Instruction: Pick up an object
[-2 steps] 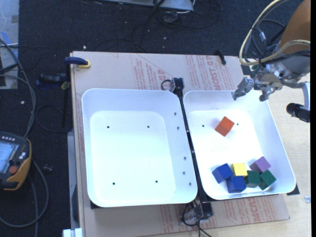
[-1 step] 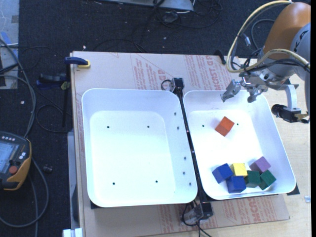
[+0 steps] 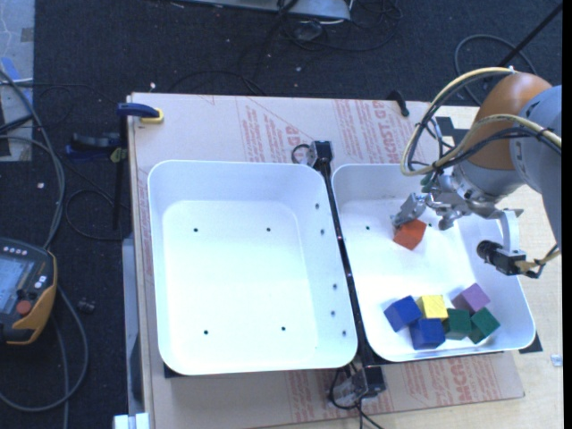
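Observation:
An orange block (image 3: 410, 234) hangs tilted in the upper part of the right bin (image 3: 375, 195), pinched at its top between the fingertips of my gripper (image 3: 411, 221). The gripper reaches in from the right, below the orange band of the arm (image 3: 505, 119). At the near end of the same bin lies a cluster of blocks: two blue blocks (image 3: 402, 312) (image 3: 428, 332), a yellow block (image 3: 433, 306), two green blocks (image 3: 459, 323) (image 3: 483, 323) and a purple block (image 3: 474, 296).
The left bin (image 3: 179, 181) stands beside the right one, with a black divider strip (image 3: 338, 239) between them. Both rest on a cardboard sheet (image 3: 268, 123). Cables loop over the arm's wrist. A handheld pendant (image 3: 22, 293) lies on the floor at far left.

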Tool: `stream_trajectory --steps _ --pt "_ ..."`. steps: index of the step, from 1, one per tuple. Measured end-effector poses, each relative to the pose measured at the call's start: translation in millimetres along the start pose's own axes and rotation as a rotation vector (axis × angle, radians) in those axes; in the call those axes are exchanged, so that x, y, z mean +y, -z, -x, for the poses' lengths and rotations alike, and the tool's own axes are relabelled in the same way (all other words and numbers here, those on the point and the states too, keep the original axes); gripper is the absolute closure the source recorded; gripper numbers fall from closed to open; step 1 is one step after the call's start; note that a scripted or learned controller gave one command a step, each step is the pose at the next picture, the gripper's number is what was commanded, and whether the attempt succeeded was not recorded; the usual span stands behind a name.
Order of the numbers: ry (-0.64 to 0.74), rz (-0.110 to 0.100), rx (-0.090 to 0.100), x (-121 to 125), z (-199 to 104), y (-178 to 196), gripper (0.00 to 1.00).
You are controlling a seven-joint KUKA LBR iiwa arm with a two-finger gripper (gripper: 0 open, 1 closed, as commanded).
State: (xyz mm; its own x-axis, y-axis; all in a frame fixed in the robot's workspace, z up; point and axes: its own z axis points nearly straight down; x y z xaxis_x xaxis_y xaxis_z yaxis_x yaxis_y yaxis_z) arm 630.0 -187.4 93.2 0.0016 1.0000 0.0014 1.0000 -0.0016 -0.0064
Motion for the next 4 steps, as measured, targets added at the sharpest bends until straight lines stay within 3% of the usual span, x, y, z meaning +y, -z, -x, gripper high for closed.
stream_trajectory --steps 1,2,3,4 --pt "0.002 0.013 -0.002 -4.1 16.5 -1.7 0.00" --pt "0.002 0.012 -0.002 -5.3 26.4 -1.7 0.00" --pt "0.003 0.014 -0.002 -4.8 26.1 9.1 1.00" --pt "0.003 0.013 -0.002 -5.1 26.1 8.5 0.00"
